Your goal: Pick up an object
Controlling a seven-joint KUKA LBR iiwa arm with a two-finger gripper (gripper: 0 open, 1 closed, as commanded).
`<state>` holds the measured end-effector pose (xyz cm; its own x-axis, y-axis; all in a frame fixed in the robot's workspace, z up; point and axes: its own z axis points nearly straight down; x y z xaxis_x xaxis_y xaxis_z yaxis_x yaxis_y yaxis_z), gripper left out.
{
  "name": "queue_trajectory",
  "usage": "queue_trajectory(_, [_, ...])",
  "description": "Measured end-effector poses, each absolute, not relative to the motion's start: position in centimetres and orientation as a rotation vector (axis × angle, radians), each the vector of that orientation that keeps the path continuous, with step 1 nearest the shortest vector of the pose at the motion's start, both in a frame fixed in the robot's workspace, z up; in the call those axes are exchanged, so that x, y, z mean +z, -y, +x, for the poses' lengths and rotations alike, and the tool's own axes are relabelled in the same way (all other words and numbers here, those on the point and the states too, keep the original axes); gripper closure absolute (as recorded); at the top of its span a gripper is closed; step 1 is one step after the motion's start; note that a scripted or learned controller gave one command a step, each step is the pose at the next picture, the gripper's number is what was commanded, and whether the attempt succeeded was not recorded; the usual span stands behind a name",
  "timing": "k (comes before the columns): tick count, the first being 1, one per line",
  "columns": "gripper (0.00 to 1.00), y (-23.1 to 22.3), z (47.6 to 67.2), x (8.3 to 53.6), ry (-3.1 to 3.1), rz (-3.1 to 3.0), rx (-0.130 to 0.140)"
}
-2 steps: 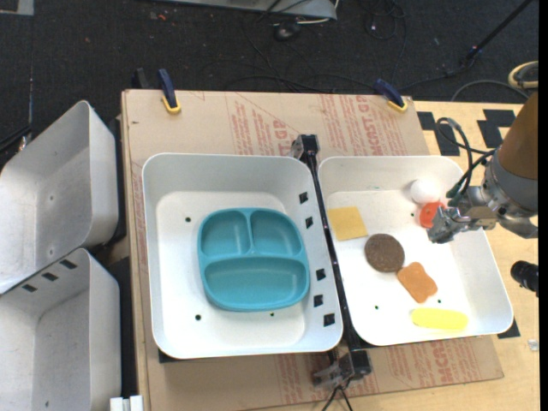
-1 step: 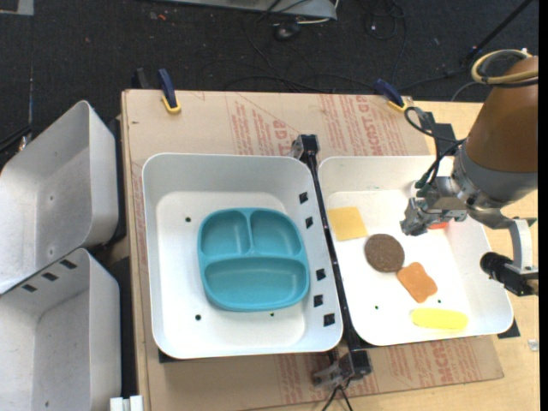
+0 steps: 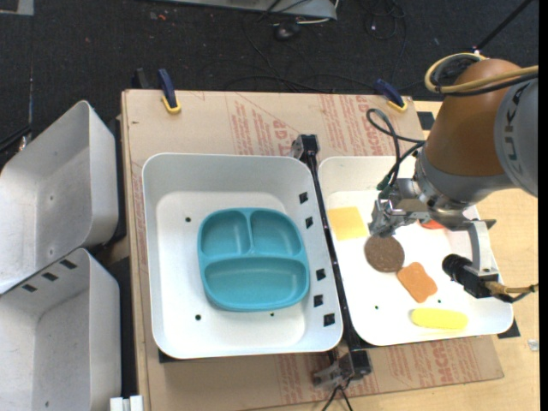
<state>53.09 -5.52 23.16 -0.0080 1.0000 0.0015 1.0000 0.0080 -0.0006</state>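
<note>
The left bin [image 3: 163, 229] holds a blue divided plate [image 3: 253, 259]. In the right bin [image 3: 488, 319] lie a yellow square [image 3: 347, 223], brown disc [image 3: 384, 254], orange piece [image 3: 417, 281] and yellow banana [image 3: 439, 318]. The gripper [image 3: 383, 223] hangs just above the disc; its grip cannot be told

Robotics lab: cardboard-topped bench [image 3: 257, 114] clamped at 12 o'clock, loose cables [image 3: 282, 7] on dark floor beyond, spare white bins [image 3: 51, 195] at 9 o'clock.

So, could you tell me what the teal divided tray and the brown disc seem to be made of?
The teal divided tray looks like moulded plastic: uniform colour, rounded compartment ridges, soft sheen. The brown disc looks matte and flat, possibly foam or plastic toy food; I can't tell which.
</note>
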Motion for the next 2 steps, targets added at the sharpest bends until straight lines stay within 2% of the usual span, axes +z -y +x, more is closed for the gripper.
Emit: queue_trajectory(2, [1.0, -6.0, 54.3, 24.3, 2.231, -2.212, -0.004])
